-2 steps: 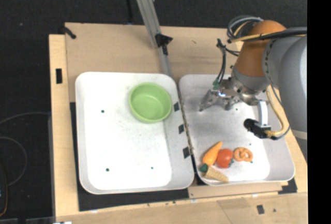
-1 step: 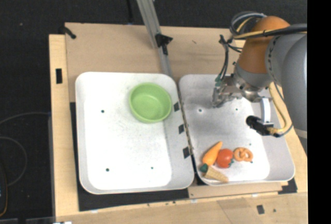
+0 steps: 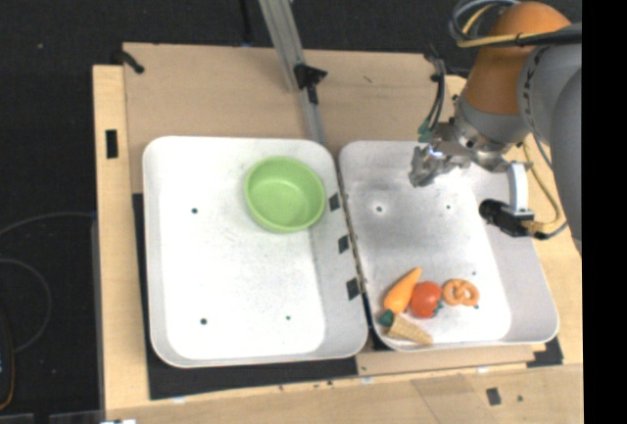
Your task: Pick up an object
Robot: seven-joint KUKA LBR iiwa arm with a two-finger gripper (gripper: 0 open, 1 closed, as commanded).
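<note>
On the tan worktop (image 3: pixel 196 99) two shallow white bins sit side by side. The left bin (image 3: pixel 196 314) carries one light-green bowl (image 3: pixel 285 195), round, upright, glossy inside, lying toward its upper right part near the divide.

The right bin (image 3: pixel 509 314) holds a small cluster of toy foods gathered in its lower left corner. An orange carrot (image 3: pixel 401 291) lies at a slant, its thicker end pointing up and right. Just beside it, touching or nearly so, is a red tomato (image 3: pixel 425 300), round and shiny. To the right of the tomato sits an orange-brown pretzel (image 3: pixel 460 292) with looped openings. Below the carrot, against the bin's rim, lies a pale beige cone (image 3: pixel 409 331) with a small dark green bit at its left end.

The tool (image 3: pixel 423 167) hangs over the upper part of the right bin, well apart from the toy cluster, with nothing seen between its tips; whether it is spread or pressed together cannot be told at this size. Above it is the arm's orange band (image 3: pixel 509 60).

No brand, label or readable writing can be made out on any item.
</note>
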